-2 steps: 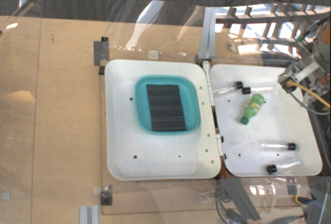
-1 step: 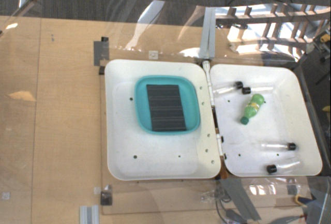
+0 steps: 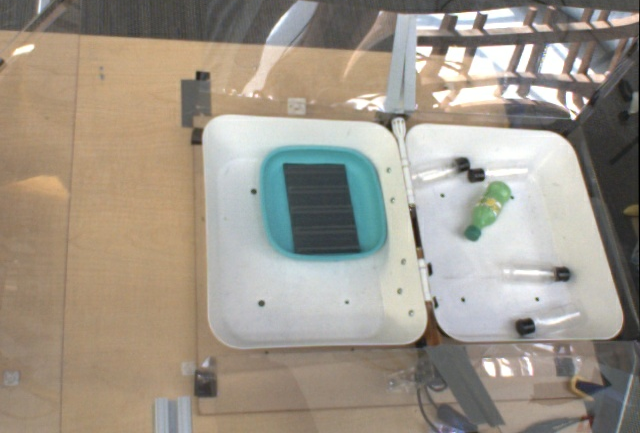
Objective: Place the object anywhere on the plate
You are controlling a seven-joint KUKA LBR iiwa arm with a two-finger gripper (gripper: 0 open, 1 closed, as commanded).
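Right of centre in the frame, the small green plastic bottle (image 3: 487, 209) is lying in the right white bin (image 3: 560, 221), its long axis slanting upper right to lower left, well apart from the teal square plate (image 3: 272, 211) sitting leftward, while nothing is indicating whether the pincer is released or clenched.

wood bench (image 3: 100, 251) w/ two white bins (image 3: 230, 311) (image 3: 590, 221), seemingly touching.

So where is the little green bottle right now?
The green bottle lies tilted in the right bin, near its middle, just below two clear tubes with black caps. The teal plate sits in the left bin.
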